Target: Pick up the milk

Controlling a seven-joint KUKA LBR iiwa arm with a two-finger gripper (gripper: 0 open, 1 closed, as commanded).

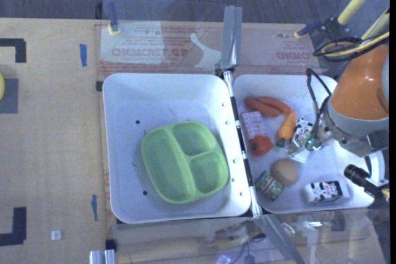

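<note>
Near the right bin's front, we should centre our gripper (307, 143), finger state unclear, over the small black-and-white milk carton (325, 190).

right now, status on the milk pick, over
Gripper low in right bin, beside carrot. Milk lies at bin's near right, apart from gripper, not held. Potato sits between them.

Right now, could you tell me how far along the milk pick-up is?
Nothing looks done: the milk lies on the right bin's floor near its front edge. The gripper hangs low over the bin's middle, beside a carrot, apart from the milk. Reaching, gripping and lifting the milk remain.
</note>
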